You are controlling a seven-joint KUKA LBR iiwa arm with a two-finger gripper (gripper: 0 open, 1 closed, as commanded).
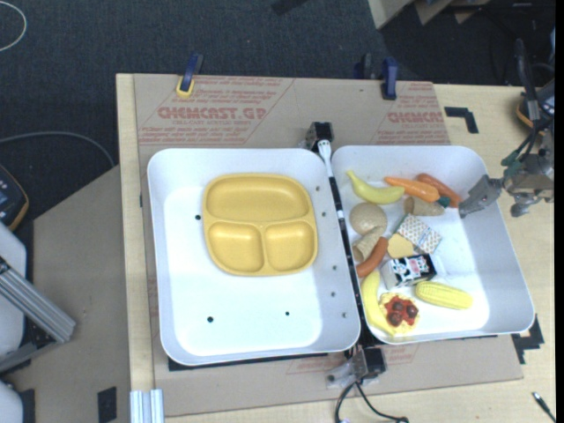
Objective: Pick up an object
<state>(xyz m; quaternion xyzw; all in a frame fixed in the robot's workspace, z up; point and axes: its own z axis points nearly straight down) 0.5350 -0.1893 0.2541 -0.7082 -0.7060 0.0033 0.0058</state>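
Note:
The right bin (493, 263) holds a pile of toy foods on its left side. Among them are a yellow banana (366, 188), an orange carrot (412, 185), a beige potato (368, 217), a red sausage (374, 254), a black-and-white packet (410, 270) and a corn cob (443, 295). My gripper (480, 196) hangs over the right bin's upper right part, just right of the carrot's tip. It is apart from the pile, and nothing shows in its grasp.
A yellow divided plate (261, 221) lies in the left bin (176, 289). A ridge with screws (339, 236) separates the two bins. Clamps (186, 83) hold the cardboard base at the back. The right bin's right half is bare white floor.

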